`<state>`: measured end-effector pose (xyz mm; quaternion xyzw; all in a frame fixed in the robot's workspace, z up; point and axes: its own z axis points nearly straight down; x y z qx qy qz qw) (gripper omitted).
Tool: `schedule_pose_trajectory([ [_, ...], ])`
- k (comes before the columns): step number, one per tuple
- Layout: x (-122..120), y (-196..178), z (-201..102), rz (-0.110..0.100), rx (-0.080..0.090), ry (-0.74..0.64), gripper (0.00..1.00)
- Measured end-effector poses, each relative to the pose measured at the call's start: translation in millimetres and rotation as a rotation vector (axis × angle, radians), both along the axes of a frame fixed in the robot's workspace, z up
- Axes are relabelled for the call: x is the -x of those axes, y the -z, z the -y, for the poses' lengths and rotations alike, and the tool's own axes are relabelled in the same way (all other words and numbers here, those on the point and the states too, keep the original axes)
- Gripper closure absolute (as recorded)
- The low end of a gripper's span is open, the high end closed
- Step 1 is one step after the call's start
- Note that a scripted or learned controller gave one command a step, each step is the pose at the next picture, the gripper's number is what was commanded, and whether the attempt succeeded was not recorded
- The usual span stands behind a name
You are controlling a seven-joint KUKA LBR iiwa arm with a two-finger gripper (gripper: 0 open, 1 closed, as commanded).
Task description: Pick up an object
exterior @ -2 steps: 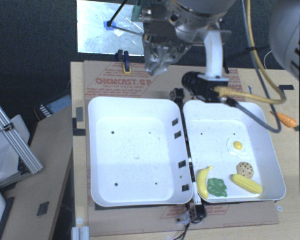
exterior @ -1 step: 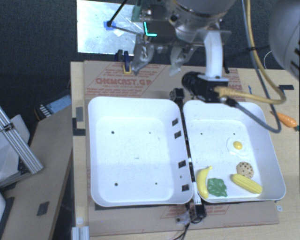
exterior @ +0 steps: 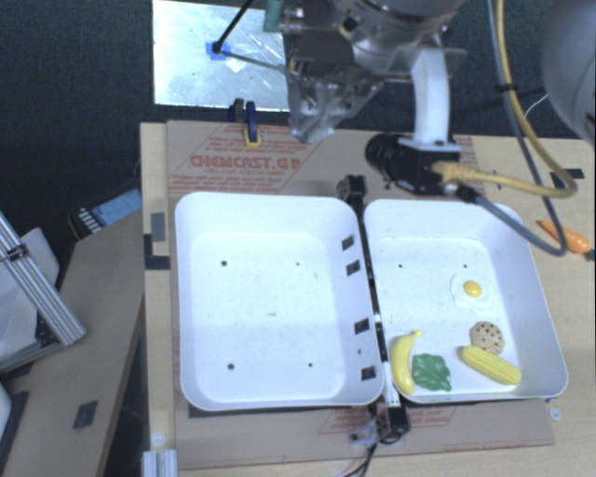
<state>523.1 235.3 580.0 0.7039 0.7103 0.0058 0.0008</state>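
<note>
The gripper (exterior: 312, 116) hangs above the bench's far edge, beyond the left bin (exterior: 200, 307). In the right bin (exterior: 535, 289), a banana (exterior: 402, 361), green leaf (exterior: 432, 372), corn cob (exterior: 491, 364) and cookie (exterior: 486, 335) lie along the near edge, a fried egg (exterior: 471, 291) by the right wall.

You've got a grey metal arm (exterior: 391, 28) with a rounded, silvery wrist housing. Below it sits a blocky grey gripper (exterior: 312, 119), semi-translucent and blurred at the tip. A white post-like link (exterior: 430, 93) drops to a black base fitting (exterior: 405, 160). A yellow cable (exterior: 507, 74) and thin dark leads trail alongside.
</note>
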Motion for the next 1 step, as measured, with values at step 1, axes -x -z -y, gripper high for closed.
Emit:
schedule_pose_trajectory([
  [1,39.1,184.6,1.6,-0.025,0.014,0.005,1.00],
])
